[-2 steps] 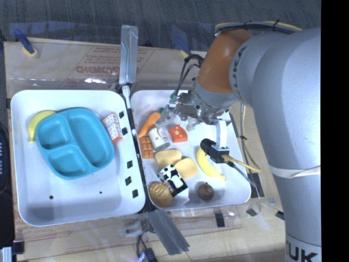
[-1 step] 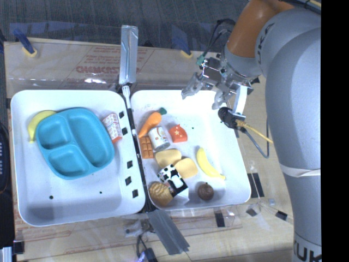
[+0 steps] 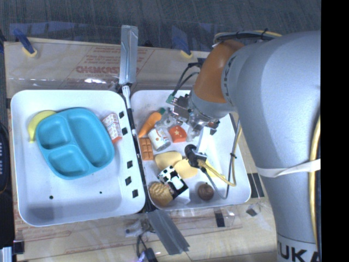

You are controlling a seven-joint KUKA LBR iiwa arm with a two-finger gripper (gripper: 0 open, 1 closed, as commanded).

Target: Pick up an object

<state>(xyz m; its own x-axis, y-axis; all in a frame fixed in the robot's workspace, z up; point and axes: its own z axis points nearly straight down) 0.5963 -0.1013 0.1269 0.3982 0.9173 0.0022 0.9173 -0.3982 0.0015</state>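
The grey arm's gripper (image 3: 188, 125), its grip state impossible to tell, hangs low over the right white bin (image 3: 240, 185), just beside the small red-and-white carton (image 3: 177, 134), apparently mid-descent; next, closing squarely.

Right bin (image 3: 240, 185), relative to the carrot (image 3: 150, 123):
- Carrot: orange, lying aslant at the bin's upper left.
- Can (image 3: 160, 139): white, on its side, just below-right of the carrot.
- Red carton (image 3: 177, 134): right of the can.
- Waffle (image 3: 145, 148): orange-brown, directly below the carrot.
- Two pale yellow lumps (image 3: 168, 159), a black-and-white block (image 3: 173, 179), a tan cookie (image 3: 159, 193), and a brown nut (image 3: 205, 191): farther below.
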